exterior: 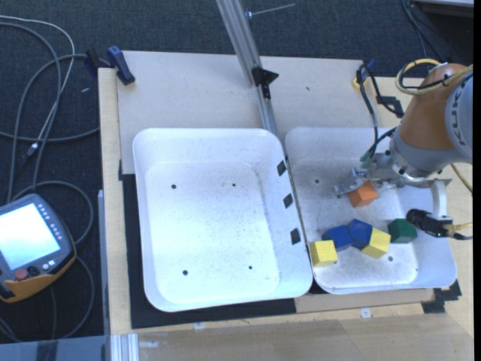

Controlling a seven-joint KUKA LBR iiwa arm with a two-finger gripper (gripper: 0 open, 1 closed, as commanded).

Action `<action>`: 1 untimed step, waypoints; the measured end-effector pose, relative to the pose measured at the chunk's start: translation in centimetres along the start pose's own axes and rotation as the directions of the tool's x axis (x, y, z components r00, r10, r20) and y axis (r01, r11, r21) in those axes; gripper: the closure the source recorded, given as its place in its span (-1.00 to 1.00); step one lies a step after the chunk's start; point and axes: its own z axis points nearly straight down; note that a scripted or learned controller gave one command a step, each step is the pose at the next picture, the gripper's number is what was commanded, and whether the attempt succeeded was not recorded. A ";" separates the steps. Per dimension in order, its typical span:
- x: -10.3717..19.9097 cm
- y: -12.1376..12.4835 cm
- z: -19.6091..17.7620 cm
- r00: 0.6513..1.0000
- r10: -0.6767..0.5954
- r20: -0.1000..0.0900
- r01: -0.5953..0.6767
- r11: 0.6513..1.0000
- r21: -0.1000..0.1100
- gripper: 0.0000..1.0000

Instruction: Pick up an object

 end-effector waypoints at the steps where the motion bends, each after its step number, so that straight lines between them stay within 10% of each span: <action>1: -0.1 0.3 -1.5 1.000 0.000 0.002 0.000 1.000 -0.010 1.00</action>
